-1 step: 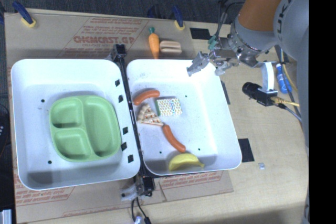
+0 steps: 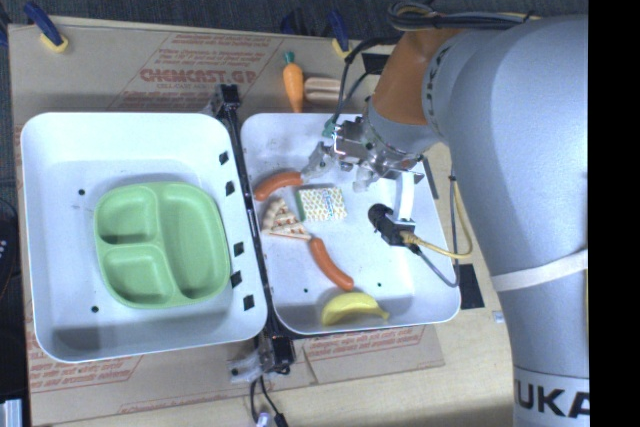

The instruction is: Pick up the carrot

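Orange plastic carrot [image 2: 292,85] lay on the cardboard-covered worktop [image 2: 150,65] just beyond the right white bin [image 2: 420,300], while the jaws [image 2: 345,165], state indeterminable, hovered inside, so re-aiming appeared necessary.

Two shallow white bins are seen side by side on the worktop [image 2: 150,55], which is covered with printed cardboard. In the left bin [image 2: 60,145] a green divided plate [image 2: 160,243] is laid flat. The right bin [image 2: 430,300] is reached into by the grey arm [image 2: 520,145] from the right, and the hand [image 2: 345,155] is held low over its upper part. Below the hand, a sausage [image 2: 277,183], a patterned block [image 2: 322,204] and a waffle piece [image 2: 280,218] are gathered close together. A second sausage [image 2: 330,263] and a banana [image 2: 352,308] are found nearer the front wall. The carrot [image 2: 292,85] is seen outside the bins, just behind the right bin's rear rim, beside a wooden cylinder [image 2: 322,92].
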You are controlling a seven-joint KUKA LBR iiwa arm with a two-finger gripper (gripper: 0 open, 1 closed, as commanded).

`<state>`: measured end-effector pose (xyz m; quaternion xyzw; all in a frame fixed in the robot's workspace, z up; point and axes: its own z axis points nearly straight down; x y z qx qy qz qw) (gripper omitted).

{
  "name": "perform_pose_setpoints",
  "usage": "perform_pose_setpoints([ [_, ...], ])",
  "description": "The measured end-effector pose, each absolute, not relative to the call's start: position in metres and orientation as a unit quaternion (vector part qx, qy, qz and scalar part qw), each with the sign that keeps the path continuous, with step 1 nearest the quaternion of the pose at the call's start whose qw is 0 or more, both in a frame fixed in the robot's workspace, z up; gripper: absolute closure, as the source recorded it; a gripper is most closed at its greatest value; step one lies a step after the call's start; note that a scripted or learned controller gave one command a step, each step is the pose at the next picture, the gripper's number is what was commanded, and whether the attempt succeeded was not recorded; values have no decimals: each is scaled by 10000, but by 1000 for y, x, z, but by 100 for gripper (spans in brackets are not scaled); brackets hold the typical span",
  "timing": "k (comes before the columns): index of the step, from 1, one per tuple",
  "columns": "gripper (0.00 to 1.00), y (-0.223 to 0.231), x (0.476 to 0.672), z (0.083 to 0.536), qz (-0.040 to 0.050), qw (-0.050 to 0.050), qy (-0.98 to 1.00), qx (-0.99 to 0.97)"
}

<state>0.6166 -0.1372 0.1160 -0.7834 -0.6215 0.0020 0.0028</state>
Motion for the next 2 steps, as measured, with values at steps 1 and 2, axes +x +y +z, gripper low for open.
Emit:
perform_pose_setpoints([
  [1,0,-86,657,192,6,11,-6732,-7394],
  [2,0,-75,657,311,1,0,-6275,-7786],
])
